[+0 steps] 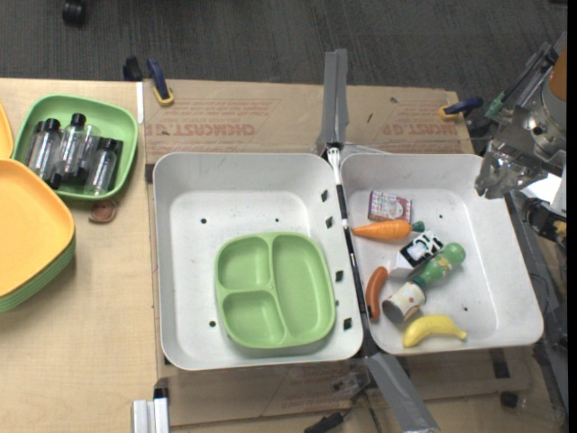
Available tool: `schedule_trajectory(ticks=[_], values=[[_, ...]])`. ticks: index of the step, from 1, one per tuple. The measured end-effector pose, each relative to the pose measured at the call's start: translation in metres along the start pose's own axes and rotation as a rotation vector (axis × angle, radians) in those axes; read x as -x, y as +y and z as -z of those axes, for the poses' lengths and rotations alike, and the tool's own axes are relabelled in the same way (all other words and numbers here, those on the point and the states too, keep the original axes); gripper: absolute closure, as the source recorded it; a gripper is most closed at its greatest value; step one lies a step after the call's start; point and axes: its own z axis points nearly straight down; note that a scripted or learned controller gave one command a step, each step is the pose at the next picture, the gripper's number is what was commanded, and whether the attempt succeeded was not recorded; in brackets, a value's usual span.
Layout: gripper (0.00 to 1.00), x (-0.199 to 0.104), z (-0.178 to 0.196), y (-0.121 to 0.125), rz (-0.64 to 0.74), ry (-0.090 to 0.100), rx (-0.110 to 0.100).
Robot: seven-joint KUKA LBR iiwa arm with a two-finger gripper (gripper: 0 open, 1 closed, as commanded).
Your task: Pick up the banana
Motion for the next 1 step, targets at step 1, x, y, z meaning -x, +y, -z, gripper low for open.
schedule_trajectory(ticks=[1], values=[[1.0,0.0154,-0.0585,-0.0157,-0.357,-0.001,-0.006]])
